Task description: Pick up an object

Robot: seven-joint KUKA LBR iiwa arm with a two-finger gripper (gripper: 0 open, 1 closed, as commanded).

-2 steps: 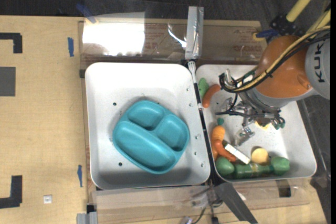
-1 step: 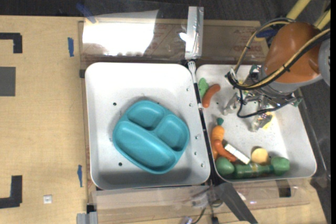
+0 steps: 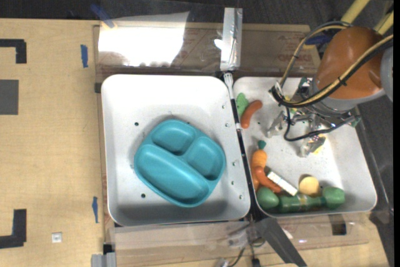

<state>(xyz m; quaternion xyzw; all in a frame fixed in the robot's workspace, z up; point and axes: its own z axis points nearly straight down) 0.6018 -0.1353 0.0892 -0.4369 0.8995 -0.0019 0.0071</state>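
Bins [image 3: 119, 97] — two; one teal tray [image 3: 180, 161] (left bin).

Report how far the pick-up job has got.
Done: the gripper is over the right bin. In hand: nothing visibly held; the fingers are too blurred to read. Left: a grasp and lift. The toy food lies along the bin's near edge, the sausage near its left wall.
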